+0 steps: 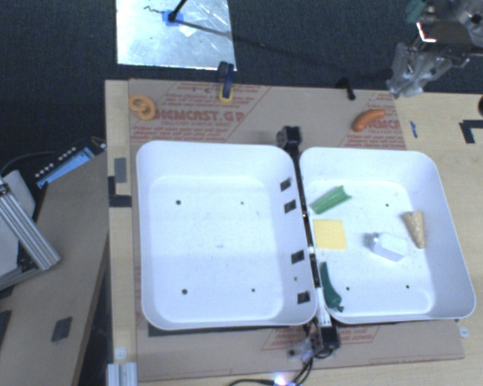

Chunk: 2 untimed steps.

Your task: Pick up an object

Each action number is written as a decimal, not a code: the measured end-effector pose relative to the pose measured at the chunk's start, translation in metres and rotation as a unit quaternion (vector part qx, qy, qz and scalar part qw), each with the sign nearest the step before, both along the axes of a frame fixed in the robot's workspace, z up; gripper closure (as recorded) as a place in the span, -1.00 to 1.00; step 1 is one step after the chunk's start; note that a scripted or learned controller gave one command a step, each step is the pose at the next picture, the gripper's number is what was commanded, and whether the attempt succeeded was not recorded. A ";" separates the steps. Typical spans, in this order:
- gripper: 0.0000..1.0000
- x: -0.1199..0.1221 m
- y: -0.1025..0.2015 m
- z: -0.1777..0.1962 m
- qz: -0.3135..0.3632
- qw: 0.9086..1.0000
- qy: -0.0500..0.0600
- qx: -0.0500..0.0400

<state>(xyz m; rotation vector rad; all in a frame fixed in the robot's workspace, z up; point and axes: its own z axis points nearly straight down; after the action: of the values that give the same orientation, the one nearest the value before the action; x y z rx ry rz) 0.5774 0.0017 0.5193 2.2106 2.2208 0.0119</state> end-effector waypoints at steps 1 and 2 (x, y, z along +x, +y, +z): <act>1.00 0.053 -0.027 0.016 -0.003 1.000 0.003 -0.001; 1.00 0.065 -0.066 0.016 -0.003 1.000 0.003 -0.001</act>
<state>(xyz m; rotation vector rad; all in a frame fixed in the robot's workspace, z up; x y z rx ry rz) 0.6420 -0.0638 0.5354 2.2193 2.2169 0.0029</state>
